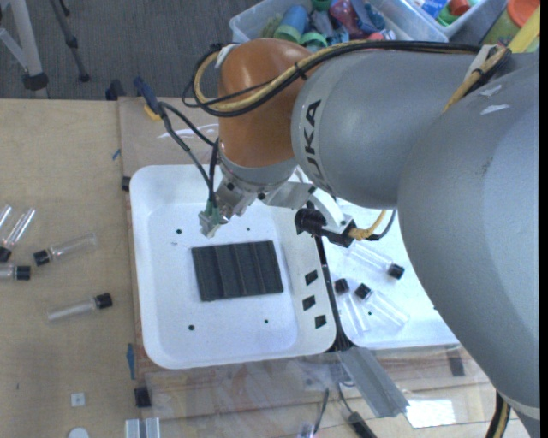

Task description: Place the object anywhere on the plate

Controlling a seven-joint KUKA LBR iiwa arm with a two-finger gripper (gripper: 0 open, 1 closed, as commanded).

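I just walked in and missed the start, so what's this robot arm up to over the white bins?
The grey KUKA arm reaches in from the right, with its claw low over the left bin, just above the upper left corner of the dark ribbed plate. Something small and greenish sits at the claw tip. Clear vials lie in the right bin.

The arm (402,128) runs off the frame at the top and right, and its bulk covers most of the right bin (411,329). Gripper (211,221) tips are too small and dark to read. At the top edge, a tub of coloured items (342,21) is cut off and blurred. A clear vial (7,221) is clipped at the left edge.
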